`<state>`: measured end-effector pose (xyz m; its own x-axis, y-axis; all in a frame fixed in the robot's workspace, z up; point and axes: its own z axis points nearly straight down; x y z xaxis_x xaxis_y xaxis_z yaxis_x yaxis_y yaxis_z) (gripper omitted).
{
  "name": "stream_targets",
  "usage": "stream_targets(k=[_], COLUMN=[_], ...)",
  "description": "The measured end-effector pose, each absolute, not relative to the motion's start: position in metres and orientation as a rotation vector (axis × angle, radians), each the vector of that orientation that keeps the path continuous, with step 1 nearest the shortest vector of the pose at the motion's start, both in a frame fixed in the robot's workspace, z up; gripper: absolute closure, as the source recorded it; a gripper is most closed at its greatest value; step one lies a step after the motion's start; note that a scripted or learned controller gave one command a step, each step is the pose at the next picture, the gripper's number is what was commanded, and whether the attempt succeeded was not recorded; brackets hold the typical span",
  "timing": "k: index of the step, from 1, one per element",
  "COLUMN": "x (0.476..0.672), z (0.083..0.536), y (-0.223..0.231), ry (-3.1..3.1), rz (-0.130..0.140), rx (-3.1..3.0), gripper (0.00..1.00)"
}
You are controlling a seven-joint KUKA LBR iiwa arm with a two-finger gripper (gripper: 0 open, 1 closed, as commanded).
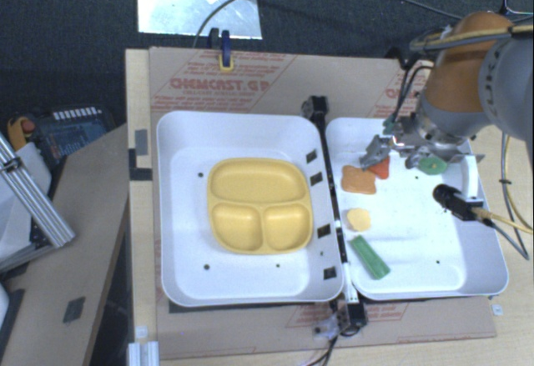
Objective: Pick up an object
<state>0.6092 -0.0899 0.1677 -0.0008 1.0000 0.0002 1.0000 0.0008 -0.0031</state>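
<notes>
A robotics lab: bins (250, 127) on a cable-strewn bench (275, 77).

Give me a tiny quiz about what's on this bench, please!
1. True or false: the yellow tray lies in the left bin.
2. Which lies nearest the bench's front edge: A the orange piece, B the green stick, C the pale yellow piece?
3. Fill in: the pincer hovers over the ___ bin.

Key: 1 true; 2 B; 3 right.
</notes>
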Motion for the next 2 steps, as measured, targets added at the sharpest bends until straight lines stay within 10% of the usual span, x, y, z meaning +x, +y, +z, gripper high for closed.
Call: stream_targets(k=[2], x=[0.608], z=[0.084], y=[-0.083], ry=[-2.222], rz=[0.000], rx=[-2.220], gripper=[0.00])
